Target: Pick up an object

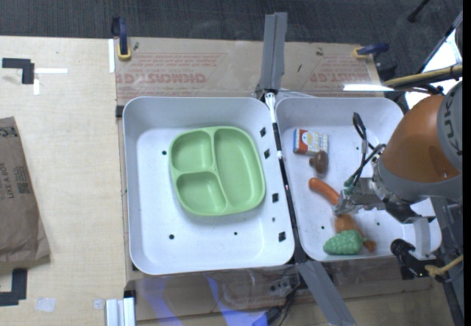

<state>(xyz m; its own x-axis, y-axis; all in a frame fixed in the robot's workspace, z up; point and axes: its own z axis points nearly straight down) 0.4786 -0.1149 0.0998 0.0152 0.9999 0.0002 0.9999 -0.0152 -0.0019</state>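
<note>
- The gripper [344, 205] sits low in the right bin [383, 110], just above an orange toy [344, 224]; its grip can't be made out.
- A sausage [324, 190] lies just left of it.
- A green plate [218, 169] fills the left bin [140, 192].

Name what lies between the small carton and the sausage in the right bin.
In the camera view, a small brown lump lies between the carton and the sausage.

A robotics lab: a wooden bench [66, 170] bearing two white bins [140, 192], taped cardboard [191, 71], clamps [121, 45], beside the arm [427, 148].
</note>
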